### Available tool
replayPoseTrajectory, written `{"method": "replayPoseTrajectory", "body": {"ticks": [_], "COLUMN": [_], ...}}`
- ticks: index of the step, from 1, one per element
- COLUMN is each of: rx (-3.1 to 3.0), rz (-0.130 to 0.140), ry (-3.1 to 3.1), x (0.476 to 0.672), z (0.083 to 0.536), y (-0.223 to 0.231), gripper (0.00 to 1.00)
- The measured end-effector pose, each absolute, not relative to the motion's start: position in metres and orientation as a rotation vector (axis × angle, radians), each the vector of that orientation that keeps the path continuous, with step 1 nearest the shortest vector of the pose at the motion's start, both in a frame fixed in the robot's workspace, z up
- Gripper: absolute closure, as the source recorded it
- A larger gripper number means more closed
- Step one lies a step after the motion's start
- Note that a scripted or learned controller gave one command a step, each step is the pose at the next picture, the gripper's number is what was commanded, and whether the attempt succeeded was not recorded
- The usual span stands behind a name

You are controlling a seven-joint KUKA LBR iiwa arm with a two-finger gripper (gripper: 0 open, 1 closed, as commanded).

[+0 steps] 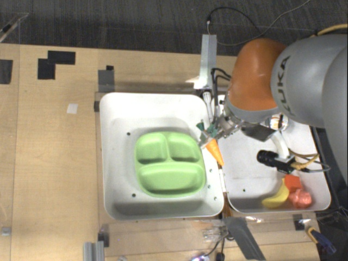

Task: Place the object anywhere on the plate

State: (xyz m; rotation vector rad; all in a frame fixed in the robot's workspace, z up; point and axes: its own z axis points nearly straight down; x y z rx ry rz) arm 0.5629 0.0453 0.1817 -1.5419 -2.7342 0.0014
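The tool [213,130] hangs just past the right edge of the green three-compartment plate [169,163], over the seam between the two white bins. A toy carrot [215,150] slants down from its tip, apparently pinched between narrow fingers, though the grip is small and hard to read. The plate lies in the left bin [117,145]. Well right of the plate, a yellow banana [276,197] and reddish toy pieces [297,192] sit in the right bin's [244,192] near corner.

1. A robotics lab: a grey KUKA arm [304,75] reaches over a plywood bench [49,162].
2. Two white bins [117,200] sit in metal brackets.
3. Loose cables [255,15] cross dark carpet [109,10].
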Motion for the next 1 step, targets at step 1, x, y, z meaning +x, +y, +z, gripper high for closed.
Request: {"method": "replayPoseTrajectory", "body": {"ticks": [1], "rx": [-1.542], "rz": [0.001], "ry": [-2.734], "x": [0.563], "z": [0.1819], "y": [0.0452], "gripper": [0.0]}}
